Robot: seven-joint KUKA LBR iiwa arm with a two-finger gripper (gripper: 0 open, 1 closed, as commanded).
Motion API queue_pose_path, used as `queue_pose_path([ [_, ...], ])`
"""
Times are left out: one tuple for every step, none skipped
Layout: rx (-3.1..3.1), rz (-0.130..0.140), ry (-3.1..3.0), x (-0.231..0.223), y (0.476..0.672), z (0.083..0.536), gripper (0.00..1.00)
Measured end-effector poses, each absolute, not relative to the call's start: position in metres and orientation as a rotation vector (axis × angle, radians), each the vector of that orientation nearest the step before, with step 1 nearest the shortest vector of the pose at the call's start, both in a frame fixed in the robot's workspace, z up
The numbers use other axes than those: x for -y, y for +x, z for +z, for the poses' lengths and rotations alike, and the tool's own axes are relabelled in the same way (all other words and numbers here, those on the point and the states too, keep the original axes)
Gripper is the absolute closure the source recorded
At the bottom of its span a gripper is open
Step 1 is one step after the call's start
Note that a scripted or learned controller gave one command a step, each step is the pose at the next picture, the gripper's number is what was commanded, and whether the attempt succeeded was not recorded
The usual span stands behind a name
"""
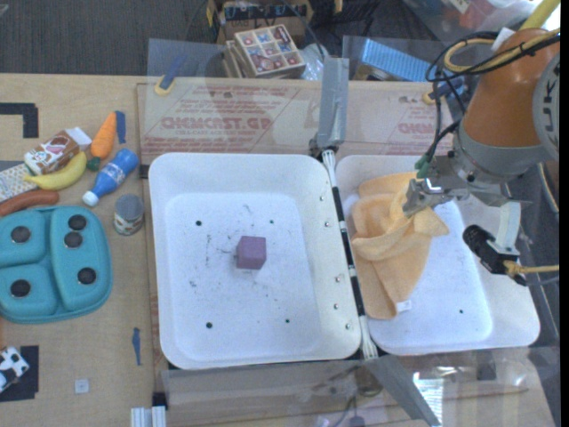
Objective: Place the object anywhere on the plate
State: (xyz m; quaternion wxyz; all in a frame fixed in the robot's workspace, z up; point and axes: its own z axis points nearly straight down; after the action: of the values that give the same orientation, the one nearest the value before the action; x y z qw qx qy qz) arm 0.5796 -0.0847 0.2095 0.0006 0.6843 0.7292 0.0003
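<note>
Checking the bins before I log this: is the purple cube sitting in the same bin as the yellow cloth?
No, the purple cube lies in the left bin, the yellow cloth in the right bin.

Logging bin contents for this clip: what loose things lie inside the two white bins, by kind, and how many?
Small purple cube, left bin: 1
Crumpled yellow cloth, right bin: 1
Total: 2

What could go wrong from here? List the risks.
1. The gripper is at the yellow cloth, which looks bunched and limp; it may slip or drag during a lift.
2. The cloth drapes over the right bin's left rim, so it could snag there.
</note>
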Motion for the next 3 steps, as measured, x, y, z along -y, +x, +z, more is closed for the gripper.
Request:
queue_pose_path([
  [-2.29, 0.001, 2.149, 0.0848, 0.5796, 0.2097, 0.0],
  [-2.283, 0.002, 2.152, 0.0875, 0.5804, 0.2192, 1.0],
  [-2.283, 0.002, 2.152, 0.0876, 0.5804, 0.2191, 0.0],
])
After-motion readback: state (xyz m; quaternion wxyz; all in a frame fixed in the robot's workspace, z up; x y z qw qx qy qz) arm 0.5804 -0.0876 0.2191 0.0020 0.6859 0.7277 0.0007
